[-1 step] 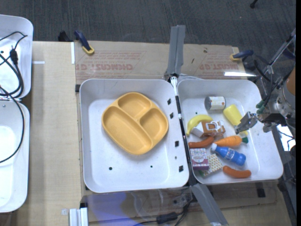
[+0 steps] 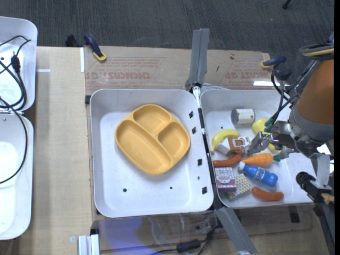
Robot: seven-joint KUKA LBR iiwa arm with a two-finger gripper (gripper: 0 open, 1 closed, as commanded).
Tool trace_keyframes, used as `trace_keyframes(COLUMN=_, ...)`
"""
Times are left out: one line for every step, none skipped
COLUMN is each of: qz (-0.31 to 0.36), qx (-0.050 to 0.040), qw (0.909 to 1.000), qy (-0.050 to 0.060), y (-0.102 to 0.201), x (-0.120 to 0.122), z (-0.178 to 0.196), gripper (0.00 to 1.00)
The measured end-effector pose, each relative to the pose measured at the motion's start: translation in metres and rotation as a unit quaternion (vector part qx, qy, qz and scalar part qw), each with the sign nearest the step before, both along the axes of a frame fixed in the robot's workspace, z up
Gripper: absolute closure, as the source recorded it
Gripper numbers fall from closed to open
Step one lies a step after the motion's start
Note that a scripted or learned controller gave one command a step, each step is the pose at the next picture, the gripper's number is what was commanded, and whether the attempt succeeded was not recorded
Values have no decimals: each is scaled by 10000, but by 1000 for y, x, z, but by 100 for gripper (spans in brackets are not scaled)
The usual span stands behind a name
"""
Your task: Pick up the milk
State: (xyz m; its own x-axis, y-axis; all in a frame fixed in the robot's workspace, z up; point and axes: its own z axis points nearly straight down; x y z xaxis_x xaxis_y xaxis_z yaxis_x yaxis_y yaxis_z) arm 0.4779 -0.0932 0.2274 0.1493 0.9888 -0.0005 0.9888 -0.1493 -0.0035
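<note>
Two white bins sit side by side; the gripper [image 2: 264,141] hangs low over the right bin [image 2: 276,97], reaching in from the right under the grey arm [image 2: 319,102] with its orange band. Whether anything is pinched cannot be told, since the tips blur into the clutter beneath them. Directly under and just right of the tips lies a carrot [image 2: 259,159], its length running left to right. Just left of the tips is a small brown-and-white packet [image 2: 240,142], and beyond that a banana [image 2: 223,138] curving toward the divider. Below the carrot lies a blue bottle [image 2: 260,175] with a white cap, tilted, and lower still a sausage [image 2: 267,195] near the bin's front wall. A second sausage [image 2: 224,162] lies left of the carrot. The milk [image 2: 225,179], a small carton with a purple-red face, lies down-left of the gripper, in the front left corner of the right bin, close to the divider and well apart from the tips; a pale mesh piece [image 2: 242,185] lies just beside it. Up-left of the gripper a small can [image 2: 244,116] lies on its side, and a yellow lemon [image 2: 259,125] sits just above the tips. Far to the left, the left bin [image 2: 103,142] holds a yellow divided plate [image 2: 152,138].
</note>
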Motion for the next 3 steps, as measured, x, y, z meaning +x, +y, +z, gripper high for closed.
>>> trace_keyframes(qz=98, qx=1, qw=10000, qy=6, y=-12, x=20, z=-38, gripper=0)
trace_keyframes(qz=705, qx=-3, qw=9975, qy=-12, y=-54, x=57, z=-11, gripper=0)
trace_keyframes(qz=-1640, qx=3, qw=9864, qy=-93, y=-27, x=76, z=-113, gripper=0)
